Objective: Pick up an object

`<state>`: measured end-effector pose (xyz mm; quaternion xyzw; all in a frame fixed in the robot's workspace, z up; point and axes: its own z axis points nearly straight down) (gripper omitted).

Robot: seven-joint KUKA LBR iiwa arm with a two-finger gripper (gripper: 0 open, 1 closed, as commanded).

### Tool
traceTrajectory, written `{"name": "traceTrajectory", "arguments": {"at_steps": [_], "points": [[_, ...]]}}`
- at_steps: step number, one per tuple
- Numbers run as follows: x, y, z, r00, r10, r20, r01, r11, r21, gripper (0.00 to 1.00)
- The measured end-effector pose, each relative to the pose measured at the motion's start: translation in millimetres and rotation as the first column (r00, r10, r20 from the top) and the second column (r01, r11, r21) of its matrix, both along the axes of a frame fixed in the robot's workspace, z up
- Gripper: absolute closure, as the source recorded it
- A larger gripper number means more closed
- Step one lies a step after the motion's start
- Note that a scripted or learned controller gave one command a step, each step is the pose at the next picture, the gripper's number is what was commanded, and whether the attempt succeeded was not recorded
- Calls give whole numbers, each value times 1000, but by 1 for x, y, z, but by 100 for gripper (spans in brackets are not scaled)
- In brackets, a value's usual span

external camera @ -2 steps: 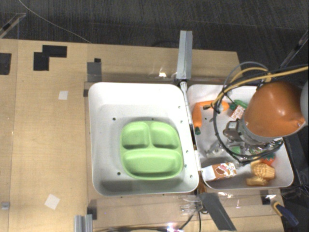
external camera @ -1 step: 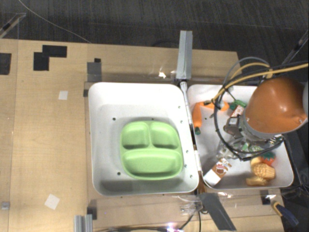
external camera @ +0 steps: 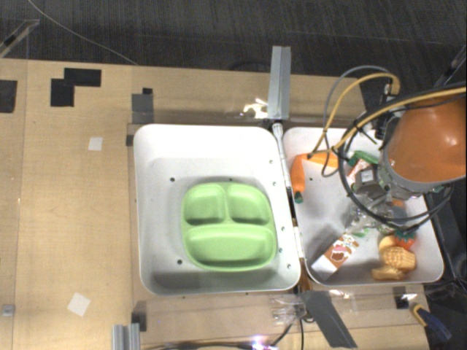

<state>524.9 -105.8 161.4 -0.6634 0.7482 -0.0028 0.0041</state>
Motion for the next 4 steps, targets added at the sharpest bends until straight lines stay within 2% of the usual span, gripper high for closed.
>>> {"name": "traceTrajectory", "arguments": {"at_steps": [1,2,3,4], "points": [[0,0,0,1000,0,-1,0,1000,1,0],[-31,18,-66,1000,24,2,-24,1000,-1,0],[-31,18,-67,1000,24,0,-24,1000,0,0],[-31,15,-69,913,409,15,-409,913,-7,0]]}}
